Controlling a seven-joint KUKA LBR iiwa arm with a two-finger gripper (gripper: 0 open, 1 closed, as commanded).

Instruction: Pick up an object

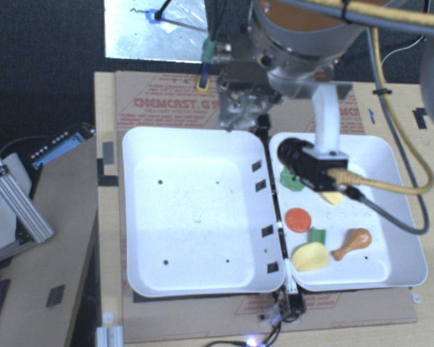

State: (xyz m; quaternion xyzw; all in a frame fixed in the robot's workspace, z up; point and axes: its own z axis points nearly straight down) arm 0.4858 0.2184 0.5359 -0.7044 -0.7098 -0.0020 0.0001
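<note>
My gripper hangs over the back rim where the two bins meet, with nothing visibly in it. Several small things lie in the right bin. A green piece is partly hidden under the robot's wrist hardware, and a pale yellow piece lies beside it. Toward the front are an orange-red disc, a small green block, a yellow lump and a brown drumstick-shaped toy. All of these lie in front of the gripper and to its right.
The left bin sits beside the right one, with a black hinged divider between them. Both rest on a cardboard sheet. A yellow cable loops over the right bin's back half.
</note>
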